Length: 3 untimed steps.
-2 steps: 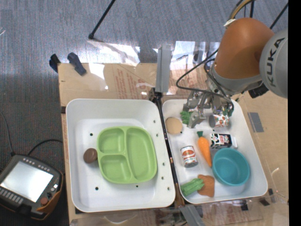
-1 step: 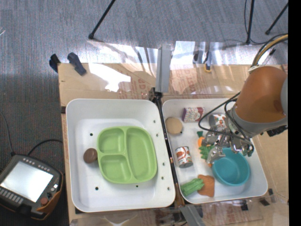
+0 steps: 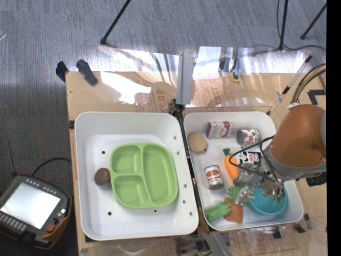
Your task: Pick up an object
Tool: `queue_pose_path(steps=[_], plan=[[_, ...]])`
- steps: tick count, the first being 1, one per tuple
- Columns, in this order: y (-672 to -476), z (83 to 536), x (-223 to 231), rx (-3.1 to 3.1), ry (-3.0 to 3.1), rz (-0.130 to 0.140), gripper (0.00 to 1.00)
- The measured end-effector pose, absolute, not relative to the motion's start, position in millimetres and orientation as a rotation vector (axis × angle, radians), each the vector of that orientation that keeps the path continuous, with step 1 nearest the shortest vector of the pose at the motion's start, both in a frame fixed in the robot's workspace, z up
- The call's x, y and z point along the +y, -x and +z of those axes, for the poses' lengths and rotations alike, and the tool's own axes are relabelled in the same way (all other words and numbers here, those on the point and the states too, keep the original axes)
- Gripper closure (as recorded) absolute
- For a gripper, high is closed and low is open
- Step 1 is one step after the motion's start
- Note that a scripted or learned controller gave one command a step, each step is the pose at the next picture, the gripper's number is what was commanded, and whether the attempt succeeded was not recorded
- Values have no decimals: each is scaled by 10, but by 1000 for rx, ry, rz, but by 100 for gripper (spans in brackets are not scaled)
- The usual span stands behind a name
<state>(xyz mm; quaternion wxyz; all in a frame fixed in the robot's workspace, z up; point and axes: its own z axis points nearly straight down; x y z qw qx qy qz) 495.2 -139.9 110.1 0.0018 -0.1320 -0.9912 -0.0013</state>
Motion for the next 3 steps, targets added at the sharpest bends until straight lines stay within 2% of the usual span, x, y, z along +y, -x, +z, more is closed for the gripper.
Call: queue_pose_path(steps=[1,2,3], plan=[[-5170,971,-1707,-2990,1021,-11,100],[-5291,976,-1979,-2871,1327,-13,100],[-6049,937,-2124,-2812,1428,-5,100]])
